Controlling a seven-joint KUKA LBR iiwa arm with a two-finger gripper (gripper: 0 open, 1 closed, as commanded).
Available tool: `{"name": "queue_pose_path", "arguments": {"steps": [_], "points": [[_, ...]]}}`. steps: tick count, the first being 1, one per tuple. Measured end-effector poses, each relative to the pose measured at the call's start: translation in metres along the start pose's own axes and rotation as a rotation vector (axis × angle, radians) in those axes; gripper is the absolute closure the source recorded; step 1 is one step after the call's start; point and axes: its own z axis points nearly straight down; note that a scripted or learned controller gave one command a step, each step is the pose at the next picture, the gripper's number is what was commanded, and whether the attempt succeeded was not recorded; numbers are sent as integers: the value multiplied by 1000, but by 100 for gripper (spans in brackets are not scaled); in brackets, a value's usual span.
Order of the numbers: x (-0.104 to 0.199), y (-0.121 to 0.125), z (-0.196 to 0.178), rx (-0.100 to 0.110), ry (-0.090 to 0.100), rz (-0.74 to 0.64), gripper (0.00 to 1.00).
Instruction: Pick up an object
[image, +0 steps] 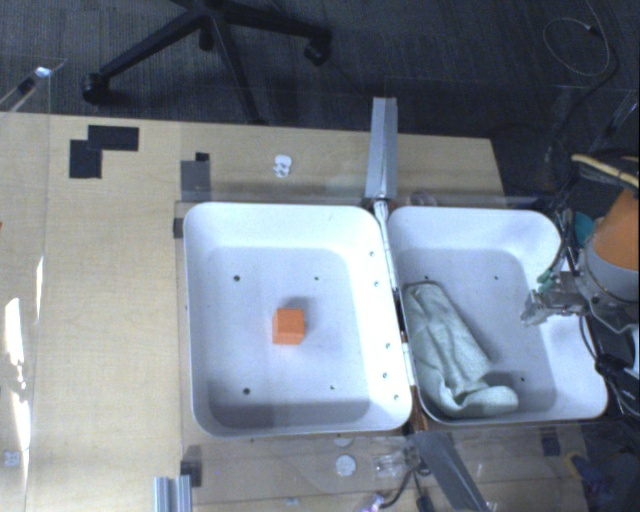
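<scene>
Orange and small, the block (289, 326) sits near the middle of the left bin (210, 400). It lies flat on the white floor with nothing touching it. The gripper (541, 305) is far from it, over the right side of the right bin (580, 400). I cannot tell how the gripper is set, because it looks small and blurry. A crumpled pale cloth (452, 350) lies in the right bin, on its left side, between the gripper and the block. The two bins' touching walls also stand between them.
</scene>
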Motion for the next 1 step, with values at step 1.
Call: {"name": "queue_pose_path", "arguments": {"steps": [1], "points": [[64, 32, -94, 0, 1, -98, 100]]}}
